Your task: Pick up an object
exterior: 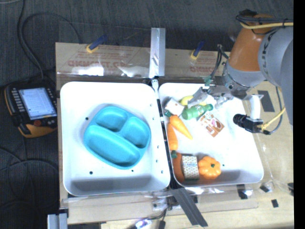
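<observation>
Gripper (209, 93) state unclear over green bottle (196, 111), 12 o'clock in right bin (248, 168); light, slick, grab mid-body.

The arm (267, 46) runs off the right edge. The tool (213, 93) covers part of the yellow item (186, 100); its finger state is unreadable. The pumpkin (209, 168) overlaps the patterned block (189, 166).

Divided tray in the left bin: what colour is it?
Light blue, a plain turquoise tray with no pattern, lying in the white left bin; the camera view shows it clearly.
</observation>
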`<state>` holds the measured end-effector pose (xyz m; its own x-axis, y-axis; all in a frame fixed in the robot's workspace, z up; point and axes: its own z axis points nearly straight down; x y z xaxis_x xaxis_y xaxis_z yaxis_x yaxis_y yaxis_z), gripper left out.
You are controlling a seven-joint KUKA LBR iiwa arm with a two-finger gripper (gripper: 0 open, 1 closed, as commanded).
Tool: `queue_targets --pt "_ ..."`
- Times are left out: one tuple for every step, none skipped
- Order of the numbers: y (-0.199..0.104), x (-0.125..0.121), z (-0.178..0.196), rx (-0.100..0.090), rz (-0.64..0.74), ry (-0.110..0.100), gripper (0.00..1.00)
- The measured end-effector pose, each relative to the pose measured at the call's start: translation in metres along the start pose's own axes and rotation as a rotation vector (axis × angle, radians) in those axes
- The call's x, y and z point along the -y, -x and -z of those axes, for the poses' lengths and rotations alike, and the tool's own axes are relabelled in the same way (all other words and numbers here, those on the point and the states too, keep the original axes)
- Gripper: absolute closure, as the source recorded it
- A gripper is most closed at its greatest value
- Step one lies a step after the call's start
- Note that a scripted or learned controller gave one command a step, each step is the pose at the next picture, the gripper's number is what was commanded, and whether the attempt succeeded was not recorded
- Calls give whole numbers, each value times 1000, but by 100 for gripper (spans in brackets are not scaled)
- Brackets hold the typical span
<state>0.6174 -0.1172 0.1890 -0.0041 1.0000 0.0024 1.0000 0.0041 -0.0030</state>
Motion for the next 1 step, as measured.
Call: queue_targets --pt "-17 41 -75 1 289 0 0"
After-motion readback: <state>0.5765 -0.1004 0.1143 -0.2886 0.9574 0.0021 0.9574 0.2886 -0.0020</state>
